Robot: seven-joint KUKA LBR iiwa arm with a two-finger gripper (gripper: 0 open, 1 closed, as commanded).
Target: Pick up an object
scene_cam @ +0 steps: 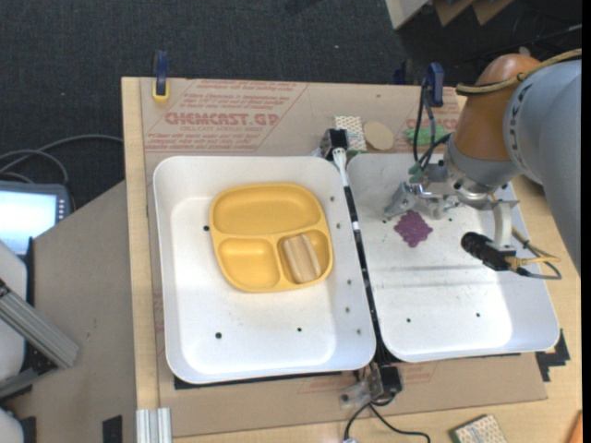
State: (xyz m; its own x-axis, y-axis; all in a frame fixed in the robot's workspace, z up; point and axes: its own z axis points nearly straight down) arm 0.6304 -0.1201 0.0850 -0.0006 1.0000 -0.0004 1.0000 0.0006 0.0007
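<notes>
Right white bin [462,326] — small purple, crumpled-looking object [413,230] just below the gripper [420,201], fingers' spread impossible to tell.

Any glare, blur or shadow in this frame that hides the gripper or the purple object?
Camera view: lighting is even and soft, with no harsh glare on the white bins. The purple object is sharp enough to place but too small for detail. The gripper is cluttered and partly shaded beneath the arm, so its state is unclear.
</notes>
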